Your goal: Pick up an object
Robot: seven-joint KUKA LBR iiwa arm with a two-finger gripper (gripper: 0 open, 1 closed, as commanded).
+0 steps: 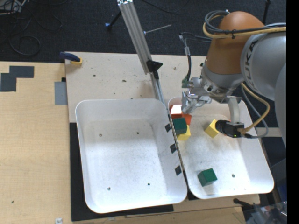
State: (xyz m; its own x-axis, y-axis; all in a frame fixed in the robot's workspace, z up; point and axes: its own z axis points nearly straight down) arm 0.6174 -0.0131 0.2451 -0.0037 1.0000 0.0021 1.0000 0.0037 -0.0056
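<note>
Green cube (207,176): nearest the camera, alone on the floor of the right bin (243,181), well below the gripper and slightly to its right.
Left bin (93,125): a shallow white tray to the gripper's left, its right wall touching the right bin along a row of black clips (173,148).
Yellow block (212,128): tilted on the right bin's floor, to the lower right of the gripper, just beside a black fitting (232,128) with a yellow cable.
Block cluster: pressed against the dividing wall, just under the gripper; a dark green block (179,125) sits on a yellow piece (183,134), with an orange-red block (187,118) and a white-topped one (175,109) touching behind.
Gripper (190,104): low over the far left corner of the right bin, right above the cluster; whether it is spread or closed cannot be told, and nothing can be seen held.
Arm (233,45): grey with an orange section, reaching in from the right.
Aluminium post (138,34): leaning, behind the gripper to its left.
</note>
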